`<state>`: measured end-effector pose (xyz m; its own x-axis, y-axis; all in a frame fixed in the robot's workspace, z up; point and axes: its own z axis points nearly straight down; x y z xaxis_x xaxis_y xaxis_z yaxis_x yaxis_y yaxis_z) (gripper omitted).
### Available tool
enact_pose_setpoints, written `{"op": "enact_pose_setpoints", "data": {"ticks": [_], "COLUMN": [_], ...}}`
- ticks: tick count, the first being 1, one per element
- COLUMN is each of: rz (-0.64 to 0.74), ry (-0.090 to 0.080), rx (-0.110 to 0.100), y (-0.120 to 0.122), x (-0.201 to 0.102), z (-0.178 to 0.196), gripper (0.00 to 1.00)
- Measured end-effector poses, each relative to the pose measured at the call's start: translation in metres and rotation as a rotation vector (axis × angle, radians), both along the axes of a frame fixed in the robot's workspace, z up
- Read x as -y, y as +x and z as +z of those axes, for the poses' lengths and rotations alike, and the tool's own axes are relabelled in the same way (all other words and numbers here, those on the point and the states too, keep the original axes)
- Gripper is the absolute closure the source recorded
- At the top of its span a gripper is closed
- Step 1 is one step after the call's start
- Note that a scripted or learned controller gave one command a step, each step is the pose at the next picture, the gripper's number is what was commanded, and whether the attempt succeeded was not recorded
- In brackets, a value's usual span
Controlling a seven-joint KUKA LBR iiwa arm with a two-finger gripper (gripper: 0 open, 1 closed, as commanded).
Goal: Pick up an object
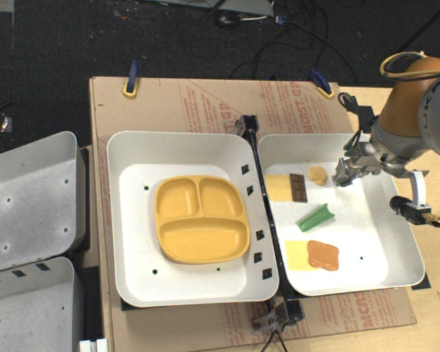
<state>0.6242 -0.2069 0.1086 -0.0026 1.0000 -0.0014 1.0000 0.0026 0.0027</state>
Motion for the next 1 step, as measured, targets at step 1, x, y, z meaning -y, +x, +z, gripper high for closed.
{"op": "enact_pose_setpoints", "data": {"ticks": [1], "rz": [-0.004], "ry": [-0.001], "rx": [0.004], "y": [-0.0070], "x": [0.0040], "z": [0.0588], "gripper": [1.00]}}
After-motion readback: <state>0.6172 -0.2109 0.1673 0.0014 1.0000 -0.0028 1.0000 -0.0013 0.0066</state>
